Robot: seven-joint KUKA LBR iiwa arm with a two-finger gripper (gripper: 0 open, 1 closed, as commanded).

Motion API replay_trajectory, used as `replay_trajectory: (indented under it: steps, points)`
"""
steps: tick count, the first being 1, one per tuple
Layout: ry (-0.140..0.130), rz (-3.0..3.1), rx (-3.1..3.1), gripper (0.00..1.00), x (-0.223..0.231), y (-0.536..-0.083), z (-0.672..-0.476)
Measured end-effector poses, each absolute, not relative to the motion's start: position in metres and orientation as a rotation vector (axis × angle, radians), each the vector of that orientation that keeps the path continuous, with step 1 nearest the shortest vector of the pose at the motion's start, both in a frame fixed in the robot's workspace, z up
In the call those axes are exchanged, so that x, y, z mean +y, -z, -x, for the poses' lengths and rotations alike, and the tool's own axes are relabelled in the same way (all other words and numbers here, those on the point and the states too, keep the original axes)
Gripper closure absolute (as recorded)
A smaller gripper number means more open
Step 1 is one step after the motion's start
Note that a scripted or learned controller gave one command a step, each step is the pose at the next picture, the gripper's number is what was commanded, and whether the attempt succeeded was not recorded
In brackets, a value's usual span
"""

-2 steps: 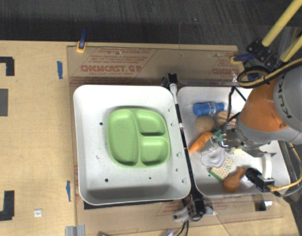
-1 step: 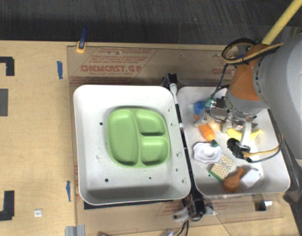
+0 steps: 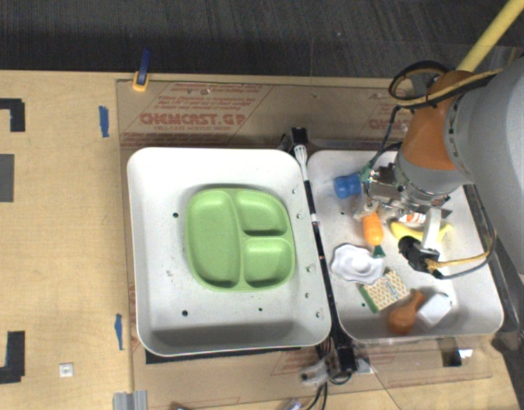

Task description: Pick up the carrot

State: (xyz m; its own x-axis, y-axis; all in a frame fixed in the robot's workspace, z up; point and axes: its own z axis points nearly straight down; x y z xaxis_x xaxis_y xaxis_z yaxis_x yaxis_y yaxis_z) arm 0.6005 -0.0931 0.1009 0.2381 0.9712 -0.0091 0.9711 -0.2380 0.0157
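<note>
The grey two-finger gripper is poised beside the small orange carrot in the right white bin; finger state cannot be told. A centred descent is needed next.

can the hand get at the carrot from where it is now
Probably yes. The carrot lies in the right bin with its top uncovered, just left of the hand, which hangs right beside it. The white crumpled item below it sits close but does not cover it.
</note>
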Motion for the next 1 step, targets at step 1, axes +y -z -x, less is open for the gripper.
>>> replay_trajectory:
  steps: [1]
  points:
    - [-0.013,-2.461,1.948,1.0,-0.0247,-0.1892,-0.6134]
